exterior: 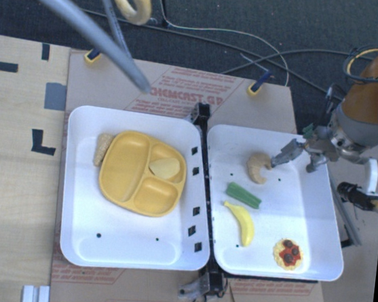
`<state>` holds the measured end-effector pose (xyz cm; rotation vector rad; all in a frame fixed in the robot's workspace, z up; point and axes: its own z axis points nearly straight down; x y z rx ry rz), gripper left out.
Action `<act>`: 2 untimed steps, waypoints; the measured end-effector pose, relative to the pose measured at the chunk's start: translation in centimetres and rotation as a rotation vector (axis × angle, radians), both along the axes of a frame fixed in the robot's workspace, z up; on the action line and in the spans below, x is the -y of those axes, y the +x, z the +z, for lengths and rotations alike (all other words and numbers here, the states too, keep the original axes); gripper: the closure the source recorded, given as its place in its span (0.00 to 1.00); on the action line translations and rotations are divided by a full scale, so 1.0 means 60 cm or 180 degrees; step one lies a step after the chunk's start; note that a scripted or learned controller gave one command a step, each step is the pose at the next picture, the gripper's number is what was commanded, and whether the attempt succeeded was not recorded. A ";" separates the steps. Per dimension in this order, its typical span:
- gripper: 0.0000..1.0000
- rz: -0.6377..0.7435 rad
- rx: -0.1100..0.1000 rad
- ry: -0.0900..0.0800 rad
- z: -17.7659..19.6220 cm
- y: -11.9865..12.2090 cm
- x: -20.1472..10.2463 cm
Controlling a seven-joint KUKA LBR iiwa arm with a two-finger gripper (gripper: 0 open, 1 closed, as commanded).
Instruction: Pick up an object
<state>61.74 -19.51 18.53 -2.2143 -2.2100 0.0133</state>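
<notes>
We are reaching in from the right with our arm (369, 101), the orange band showing above the wrist. We are holding our gripper (299, 157) low, its two fingers (283, 154) spread apart and gripping nothing.

One fixed camera above the bench — slanted down, seemingly mid-range, over both white bins (77, 167).
</notes>
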 end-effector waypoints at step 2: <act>0.00 0.0009 0.0019 -0.0009 -0.085 0.010 0.013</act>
